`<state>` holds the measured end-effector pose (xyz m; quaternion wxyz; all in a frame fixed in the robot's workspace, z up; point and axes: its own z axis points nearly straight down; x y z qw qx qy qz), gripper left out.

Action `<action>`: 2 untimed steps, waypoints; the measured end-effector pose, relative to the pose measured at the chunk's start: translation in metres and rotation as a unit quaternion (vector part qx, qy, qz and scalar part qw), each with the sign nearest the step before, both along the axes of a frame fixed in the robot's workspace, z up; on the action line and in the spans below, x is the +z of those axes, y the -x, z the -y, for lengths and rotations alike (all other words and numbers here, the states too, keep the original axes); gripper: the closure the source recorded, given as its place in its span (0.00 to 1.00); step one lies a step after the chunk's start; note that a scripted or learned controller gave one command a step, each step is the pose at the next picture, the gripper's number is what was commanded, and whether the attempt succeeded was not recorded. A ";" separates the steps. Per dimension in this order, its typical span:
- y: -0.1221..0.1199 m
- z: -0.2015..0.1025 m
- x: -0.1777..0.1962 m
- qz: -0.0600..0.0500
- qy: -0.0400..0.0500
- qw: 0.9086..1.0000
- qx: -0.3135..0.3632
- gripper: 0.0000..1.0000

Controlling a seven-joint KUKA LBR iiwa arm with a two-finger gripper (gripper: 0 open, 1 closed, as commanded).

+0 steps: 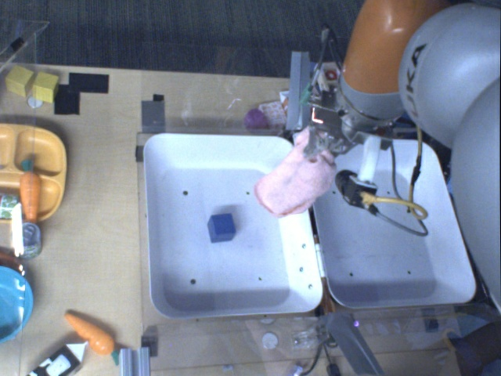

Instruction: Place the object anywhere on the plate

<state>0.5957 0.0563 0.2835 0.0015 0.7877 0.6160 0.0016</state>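
Observation:
A small blue cube (221,227) lies on the floor of the left white bin (168,288), left of its middle. A pale pink plate (293,185) hangs tilted over the divide between the two bins, above the left bin's right rim. Its upper edge runs up into my gripper (317,149), which is shut on that edge. The grey arm with its orange band comes in from the upper right, above the right bin (391,280). The cube is well apart from the plate, down and to the left of it.
On the bench left of the bins stand a yellow divided tray (43,143) with a carrot (30,194), a blue bowl (12,304) and another carrot (92,331). Yellow blocks (33,84) and black blocks (82,88) sit at the back left. A purple thing (255,118) lies behind the left bin.

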 end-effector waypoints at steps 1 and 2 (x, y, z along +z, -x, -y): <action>0.012 -0.119 -0.020 -0.001 -0.001 0.999 0.036 1.00; 0.016 -0.152 -0.024 -0.001 0.000 0.999 0.053 1.00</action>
